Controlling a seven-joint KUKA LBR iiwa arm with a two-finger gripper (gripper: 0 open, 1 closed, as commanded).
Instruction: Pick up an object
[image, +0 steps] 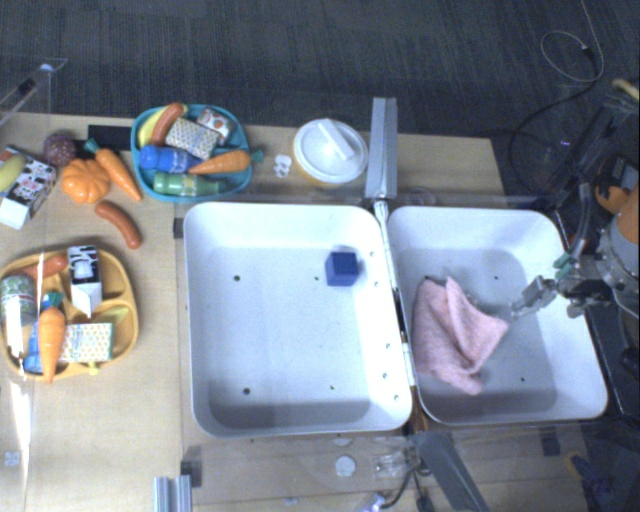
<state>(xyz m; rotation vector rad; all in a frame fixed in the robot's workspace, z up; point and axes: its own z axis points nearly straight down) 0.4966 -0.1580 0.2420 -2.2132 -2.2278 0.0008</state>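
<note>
Gripper (533, 296), finger spread not discernible, poised just right of the crumpled pink cloth (455, 335) lying in the right bin (570, 400); a sound grasp likely requires descending onto a raised fold of the cloth, well away from the bin wall.

Up top, dark ribbed carpet floor (300, 50) runs the full width, with a thin cable (572, 50) looping across it at the right. Below it sits the pale wooden surface (150, 400), evenly lit, soft shadows only. A grey metal post (380, 150) stands at its far edge, and a clear plastic panel (30, 85) catches light at the top left corner.
</note>
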